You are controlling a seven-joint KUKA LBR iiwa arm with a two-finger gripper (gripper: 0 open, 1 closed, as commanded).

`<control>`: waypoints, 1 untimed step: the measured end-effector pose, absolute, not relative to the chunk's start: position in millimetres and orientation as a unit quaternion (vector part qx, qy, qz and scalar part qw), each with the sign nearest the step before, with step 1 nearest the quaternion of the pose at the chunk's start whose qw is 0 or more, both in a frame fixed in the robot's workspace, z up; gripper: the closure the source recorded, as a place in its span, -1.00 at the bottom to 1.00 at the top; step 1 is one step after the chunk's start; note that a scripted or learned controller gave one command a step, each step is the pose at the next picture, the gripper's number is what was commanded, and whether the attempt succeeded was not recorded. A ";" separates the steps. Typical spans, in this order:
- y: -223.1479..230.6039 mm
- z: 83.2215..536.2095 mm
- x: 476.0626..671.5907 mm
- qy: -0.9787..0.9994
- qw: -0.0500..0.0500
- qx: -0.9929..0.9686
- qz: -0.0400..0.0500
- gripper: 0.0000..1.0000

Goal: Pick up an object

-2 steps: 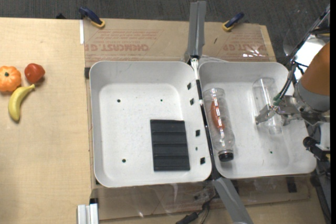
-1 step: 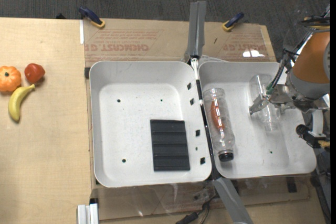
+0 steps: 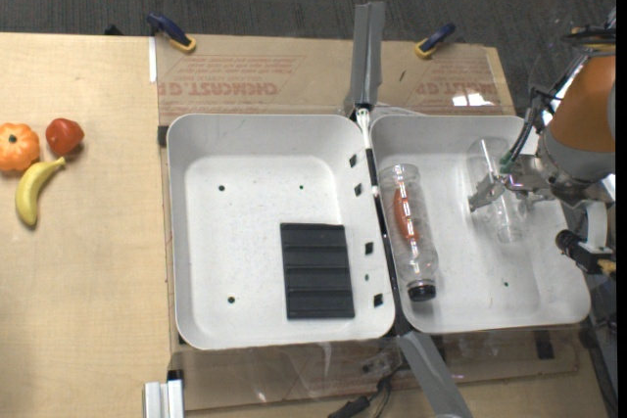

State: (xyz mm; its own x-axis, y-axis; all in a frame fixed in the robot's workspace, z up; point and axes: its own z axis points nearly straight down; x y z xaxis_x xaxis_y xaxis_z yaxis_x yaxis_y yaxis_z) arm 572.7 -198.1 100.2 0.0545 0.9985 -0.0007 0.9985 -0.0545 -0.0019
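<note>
Landmark: the right bin (image 3: 549, 308), against which every place below was set

Near edge: a grey strut (image 3: 438, 382) ran out from under the right bin's near left corner toward the camera

Left bin (image 3: 186, 240): touching the right bin along its left wall; a black ridged block (image 3: 317, 270) lay flat in its near half

Bottle (image 3: 409, 228): a clear plastic bottle with a red-orange label, lying on its side on the floor of the right bin close to its left wall, black cap toward the near edge, long axis running near to far

Clear cup (image 3: 495, 191): a transparent cup-like thing, hard to make out, farther in and right of the bottle, roughly mid-bin

Gripper (image 3: 502, 183): over the right bin's far-right part, at the clear cup; fingers too blurred against the clear plastic to tell whether apart or together

Key relation: the clear cup lay just at the gripper tip, while the bottle lay well apart to the gripper's left and nearer the camera, so the cup looked the likelier target

Arm (image 3: 588, 127): reached in over the right bin's right wall, orange band above the wrist

Judgement: nothing was plainly seen between the fingers, so no hold could be claimed

Cardboard sheet (image 3: 294, 78): beyond both bins, held by two clamps (image 3: 171, 31)

Fruit (image 3: 39, 157): an orange, a red fruit and a banana, far to the left of both bins on the bench
</note>
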 end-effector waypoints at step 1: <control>-201.4 93.2 589.9 -0.779 0.016 -0.627 0.014 1.00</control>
State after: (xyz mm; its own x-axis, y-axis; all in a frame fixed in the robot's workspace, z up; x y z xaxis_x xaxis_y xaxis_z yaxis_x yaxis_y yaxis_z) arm 589.9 -201.4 93.2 -0.2140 0.9768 0.0080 0.9759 0.2141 -0.0427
